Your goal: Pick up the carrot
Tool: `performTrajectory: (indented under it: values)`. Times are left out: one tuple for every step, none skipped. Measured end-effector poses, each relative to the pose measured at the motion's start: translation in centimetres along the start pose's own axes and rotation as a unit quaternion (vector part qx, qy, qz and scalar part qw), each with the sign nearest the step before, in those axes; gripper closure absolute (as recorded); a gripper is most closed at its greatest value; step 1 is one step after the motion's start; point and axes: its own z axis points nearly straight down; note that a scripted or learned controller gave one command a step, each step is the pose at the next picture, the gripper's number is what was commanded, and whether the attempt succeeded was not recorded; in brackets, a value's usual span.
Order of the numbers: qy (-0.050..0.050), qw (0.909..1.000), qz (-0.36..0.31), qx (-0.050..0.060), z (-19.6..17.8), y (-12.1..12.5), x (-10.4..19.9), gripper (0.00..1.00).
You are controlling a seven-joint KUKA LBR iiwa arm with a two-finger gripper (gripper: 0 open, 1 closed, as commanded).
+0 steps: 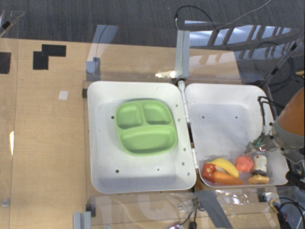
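Pale wood made up the bench (pixel 43 142), which carried two shallow white bins side by side under a slanted overhead view. A green divided plate (pixel 144 127) sat in the left bin (pixel 102 175). Along the near wall of the right bin (pixel 224 109) lay a cluster of toy food: the carrot (pixel 227 178) on its side, touching a red pepper (pixel 208 170) at its left end, with a yellow banana (pixel 225 166) just behind it and a pink round fruit (pixel 245 163) and a small bottle (pixel 259 163) nearby.

The carrot looked like light, rigid, smooth plastic, likely to slip; a pinch across its middle, clear of its neighbours, seemed the best hold.

The tool (pixel 259 146) hung above the bin's right part, behind and to the right of the carrot, near but apart from it. Whether its fingers were open or closed, I cannot tell.
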Motion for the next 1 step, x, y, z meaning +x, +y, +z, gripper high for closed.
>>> performTrajectory:
  values:
    - [-0.001,1.0,-0.001,-0.003,-1.16,0.31,-0.02,1.0]
